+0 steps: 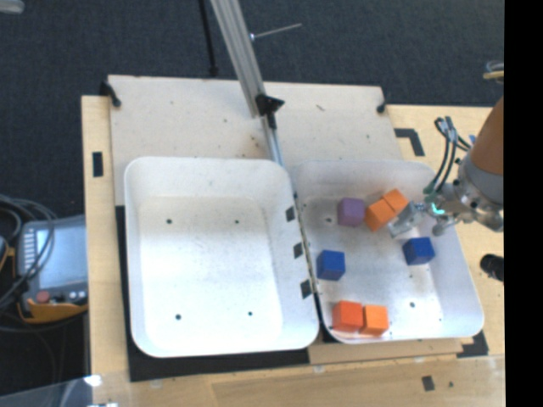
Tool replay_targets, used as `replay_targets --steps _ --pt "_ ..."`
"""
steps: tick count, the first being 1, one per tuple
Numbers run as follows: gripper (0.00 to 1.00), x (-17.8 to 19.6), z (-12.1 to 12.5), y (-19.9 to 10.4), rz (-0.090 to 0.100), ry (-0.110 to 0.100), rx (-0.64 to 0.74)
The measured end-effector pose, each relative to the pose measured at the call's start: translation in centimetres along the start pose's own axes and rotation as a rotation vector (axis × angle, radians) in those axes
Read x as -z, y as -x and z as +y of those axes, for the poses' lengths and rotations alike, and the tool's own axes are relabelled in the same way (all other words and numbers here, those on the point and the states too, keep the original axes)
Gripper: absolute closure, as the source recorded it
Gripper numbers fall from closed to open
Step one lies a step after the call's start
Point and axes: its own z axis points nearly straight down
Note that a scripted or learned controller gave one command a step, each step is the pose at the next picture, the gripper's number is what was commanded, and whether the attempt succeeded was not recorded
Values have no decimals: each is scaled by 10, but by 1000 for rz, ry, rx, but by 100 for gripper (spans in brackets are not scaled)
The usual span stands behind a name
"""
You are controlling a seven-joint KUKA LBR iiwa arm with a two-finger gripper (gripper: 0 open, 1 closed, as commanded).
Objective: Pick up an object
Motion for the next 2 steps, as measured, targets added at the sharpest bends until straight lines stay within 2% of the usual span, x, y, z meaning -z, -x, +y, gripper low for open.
replay_targets --steps 1,2 --pt "0 2 1 0 -1 4 1" --pt "0 -40 1 -2 -2 0 -1"
